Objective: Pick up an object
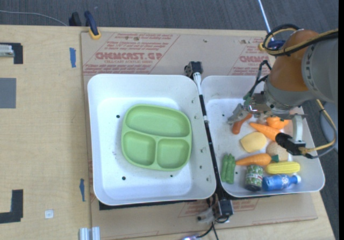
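Note:
My gripper [238, 116] hangs low over the upper left part of the right bin [215, 99], under the orange band of the arm [287, 70]. A small orange piece [239, 124] lies right at its tip; I cannot tell whether it is gripped. Just to the right lies an orange carrot [267, 129]. Below it are a yellow chunk [252, 142], a second carrot [253, 159], a green pod [228, 168], a yellow corn cob [284, 168], a blue can [278, 182] and a greenish can [253, 177].
The left bin [102, 99] holds a green divided plate [156, 137]. A black clamp [193, 68] sits at the top of the ridge between the bins. Cables [317, 150] loop off the arm over the right bin's right side.

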Controlling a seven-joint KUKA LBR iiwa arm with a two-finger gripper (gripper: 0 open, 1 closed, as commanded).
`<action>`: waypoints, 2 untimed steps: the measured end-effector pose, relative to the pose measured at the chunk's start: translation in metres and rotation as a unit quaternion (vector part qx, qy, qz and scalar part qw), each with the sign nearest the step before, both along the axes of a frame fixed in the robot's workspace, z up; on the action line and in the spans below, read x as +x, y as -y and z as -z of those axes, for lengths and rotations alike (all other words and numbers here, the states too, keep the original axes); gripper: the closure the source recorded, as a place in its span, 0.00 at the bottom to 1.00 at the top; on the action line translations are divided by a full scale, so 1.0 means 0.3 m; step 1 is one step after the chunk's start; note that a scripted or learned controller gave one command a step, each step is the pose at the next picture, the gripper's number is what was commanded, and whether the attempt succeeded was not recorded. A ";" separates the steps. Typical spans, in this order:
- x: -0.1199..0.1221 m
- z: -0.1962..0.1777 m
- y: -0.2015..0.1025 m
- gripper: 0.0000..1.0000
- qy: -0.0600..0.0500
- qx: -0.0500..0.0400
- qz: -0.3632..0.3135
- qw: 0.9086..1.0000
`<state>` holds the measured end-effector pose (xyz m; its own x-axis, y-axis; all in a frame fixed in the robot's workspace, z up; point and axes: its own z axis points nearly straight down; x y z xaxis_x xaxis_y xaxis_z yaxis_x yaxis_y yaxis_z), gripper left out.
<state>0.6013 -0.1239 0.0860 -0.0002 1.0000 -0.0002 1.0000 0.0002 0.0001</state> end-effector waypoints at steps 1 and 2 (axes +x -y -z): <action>0.004 -0.025 0.008 1.00 0.002 -0.003 0.000 1.000; -0.172 -0.496 -0.222 1.00 0.001 0.000 -0.001 1.000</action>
